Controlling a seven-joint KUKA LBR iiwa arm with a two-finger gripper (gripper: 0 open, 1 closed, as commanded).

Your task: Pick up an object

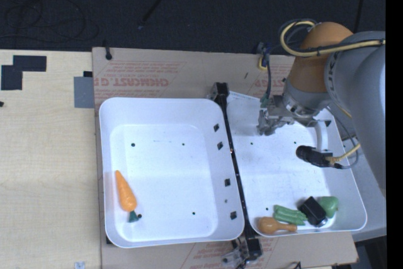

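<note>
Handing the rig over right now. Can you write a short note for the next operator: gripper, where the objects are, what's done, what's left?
Gripper: above the far part of the right bin, away from every object; no object seen in it.
Right bin, near edge: green vegetable, black block, light green piece and orange gourd, clustered together.
Left bin: carrot, alone near the front-left corner.
Done: no pick yet.
Left: pick one object. The carrot probably offers the cleaner grasp.
</note>
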